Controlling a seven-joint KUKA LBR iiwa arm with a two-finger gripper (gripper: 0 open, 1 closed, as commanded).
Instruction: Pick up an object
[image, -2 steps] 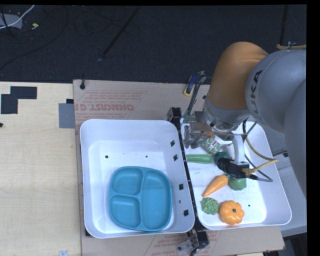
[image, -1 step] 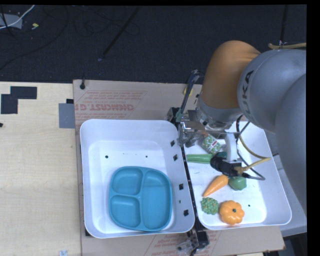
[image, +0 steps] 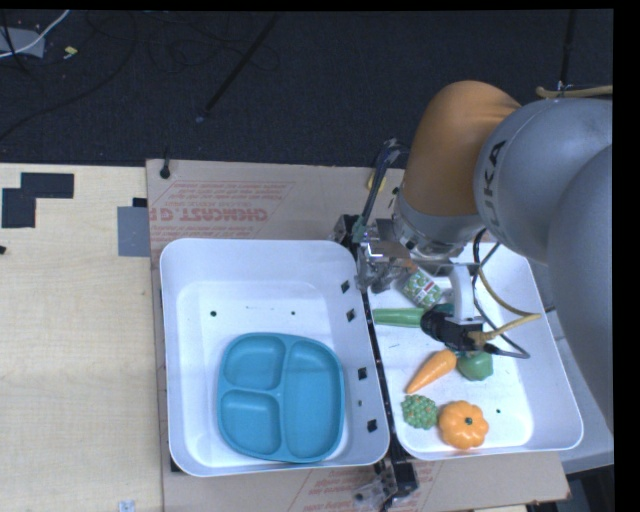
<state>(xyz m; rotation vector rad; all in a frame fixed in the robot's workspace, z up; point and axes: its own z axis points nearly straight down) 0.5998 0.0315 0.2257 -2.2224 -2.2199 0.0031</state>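
My gripper (image: 388, 268) hangs low over the far left part of the right bin (image: 545, 420), close to the wall between the two bins. A small jar with a green and white label (image: 424, 291) lies just right of it, partly under the wrist. A long green pepper (image: 398, 318) rests just in front of the gripper. Nearer the front lie an orange carrot (image: 430, 370), a small green vegetable (image: 477, 366), a bumpy green broccoli piece (image: 420, 411) and an orange pumpkin (image: 463, 424).
The left bin (image: 190, 300) holds a blue divided plate (image: 280, 397) toward its front. The big grey arm with its orange band (image: 450, 160) covers the back of the right bin. Brown cardboard lies under both bins.
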